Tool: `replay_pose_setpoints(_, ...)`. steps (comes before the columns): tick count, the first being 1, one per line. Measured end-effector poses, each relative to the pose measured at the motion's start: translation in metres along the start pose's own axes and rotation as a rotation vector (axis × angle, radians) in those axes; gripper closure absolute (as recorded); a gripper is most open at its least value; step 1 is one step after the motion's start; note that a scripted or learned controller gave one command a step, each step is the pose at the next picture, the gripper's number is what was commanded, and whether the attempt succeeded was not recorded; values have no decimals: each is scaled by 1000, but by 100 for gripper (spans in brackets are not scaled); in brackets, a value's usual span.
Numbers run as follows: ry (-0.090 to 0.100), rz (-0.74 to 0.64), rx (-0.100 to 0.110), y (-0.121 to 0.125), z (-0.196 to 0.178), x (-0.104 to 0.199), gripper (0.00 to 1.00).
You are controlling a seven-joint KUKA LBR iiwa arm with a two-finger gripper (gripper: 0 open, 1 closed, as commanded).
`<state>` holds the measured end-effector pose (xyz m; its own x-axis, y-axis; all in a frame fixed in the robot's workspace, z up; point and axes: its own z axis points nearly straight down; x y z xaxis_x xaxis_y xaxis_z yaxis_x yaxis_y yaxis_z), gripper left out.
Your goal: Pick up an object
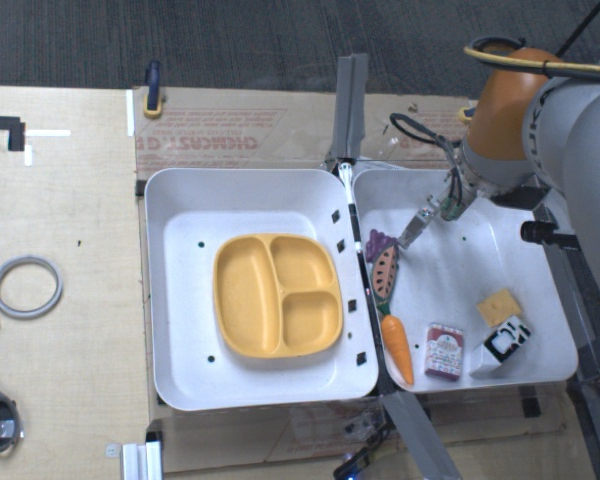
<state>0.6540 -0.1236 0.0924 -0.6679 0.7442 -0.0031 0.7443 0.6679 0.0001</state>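
Going for the watermelon slice

Our tool (pixel 412 232) hangs near the watermelon slice (pixel 384 271); can't tell its grip state. We'd centre over it before descending.

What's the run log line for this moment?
arm: over right bin | gripper: above grapes, watermelon slice | held: nothing seen | left bin: yellow tray
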Motion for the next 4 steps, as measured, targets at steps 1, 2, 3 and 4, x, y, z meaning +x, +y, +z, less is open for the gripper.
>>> replay_pose_setpoints(1, -4, -3, 0, 1, -10, -1, 100)
replay_pose_setpoints(2, -4, -3, 0, 1, -10, -1, 0)
replay_pose_setpoints(3, 1, 668, 2, 0, 0, 8, 0)
replay_pose_setpoints(4, 2, 989, 5, -3, -10, 30, 0)
